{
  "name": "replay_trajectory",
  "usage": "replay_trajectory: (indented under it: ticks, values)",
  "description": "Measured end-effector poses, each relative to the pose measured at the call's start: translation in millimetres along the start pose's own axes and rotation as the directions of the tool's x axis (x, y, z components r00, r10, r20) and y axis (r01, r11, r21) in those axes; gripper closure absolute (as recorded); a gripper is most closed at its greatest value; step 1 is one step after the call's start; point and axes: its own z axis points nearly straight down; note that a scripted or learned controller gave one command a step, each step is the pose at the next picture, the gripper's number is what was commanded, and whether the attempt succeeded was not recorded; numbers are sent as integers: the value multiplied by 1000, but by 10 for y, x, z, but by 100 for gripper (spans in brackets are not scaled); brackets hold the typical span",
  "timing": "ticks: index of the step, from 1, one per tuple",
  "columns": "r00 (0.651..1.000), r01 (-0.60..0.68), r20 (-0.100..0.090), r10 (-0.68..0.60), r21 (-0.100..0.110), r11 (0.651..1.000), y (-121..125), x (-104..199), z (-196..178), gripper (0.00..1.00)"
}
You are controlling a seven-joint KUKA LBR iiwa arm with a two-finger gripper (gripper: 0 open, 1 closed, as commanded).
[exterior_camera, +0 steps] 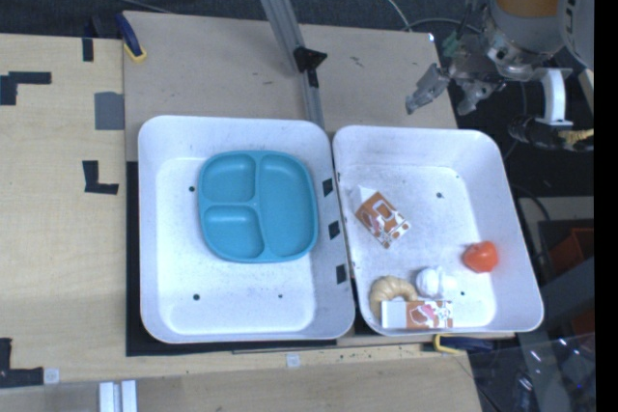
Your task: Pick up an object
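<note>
Nearest you, along the front wall of the right bin, lies a flat carton printed white and orange. Touching its far edge are a croissant and a small white object. You risk a double contact here: a descent on any of the three can strike a neighbour, push it aside, or close the fingers on two items at once. The carton also sits against the bin wall, which leaves little room for a finger on that side.

The red-orange ball rests near the right wall, apart from the cluster. Expect it to roll if one finger touches it first.

The packet lies flat and alone in the middle of the bin floor, toward the left wall. It is low, so a shallow descent can close on nothing.

The left bin carries a blue tray with three compartments. It looks wide and is probably a poor candidate.

Farthest back, the gripper hovers past the far edge of the right bin, above the bench. Its fingers are spread apart and carry nothing. No object is yet picked.

Print on the carton and packet shows orange and white patches. You cannot read any words or brand on them.
</note>
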Motion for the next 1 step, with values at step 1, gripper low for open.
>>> replay_trajectory:
  ticks: [1]
  values:
    - [1000,0,0,0,0,1000,0,-1,0,0]
